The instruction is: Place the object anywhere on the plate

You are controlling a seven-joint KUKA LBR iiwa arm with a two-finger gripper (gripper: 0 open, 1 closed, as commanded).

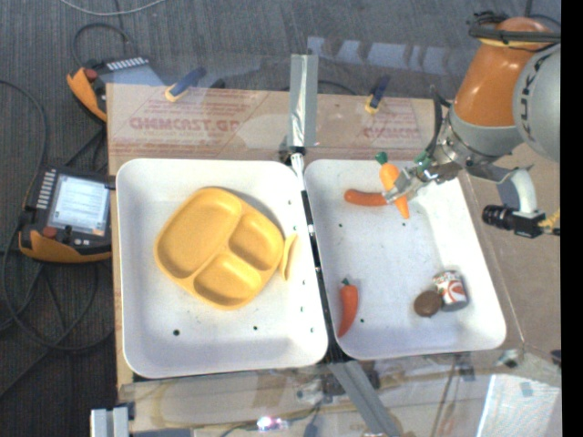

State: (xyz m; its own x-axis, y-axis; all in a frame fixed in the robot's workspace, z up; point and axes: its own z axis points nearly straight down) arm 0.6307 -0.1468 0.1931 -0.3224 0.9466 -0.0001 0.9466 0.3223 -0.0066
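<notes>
Grey carpet strewn with black cables surrounded the bench, where two shallow white bins sat side by side. A yellow sectioned plate lay at the middle of the left bin, with a pale yellow strip leaning near that bin's right wall. Over the far edge of the right bin, the arm held its gripper pinched on a small orange carrot, raised just beside an orange-red sausage-shaped toy lying near the bin's far edge. An orange-red chilli pepper with a green stem rested near the right bin's near-left corner. A brown lump touched a small red-and-white can near its near-right corner. A handheld control pendant lay on the carpet left of the bench.
</notes>
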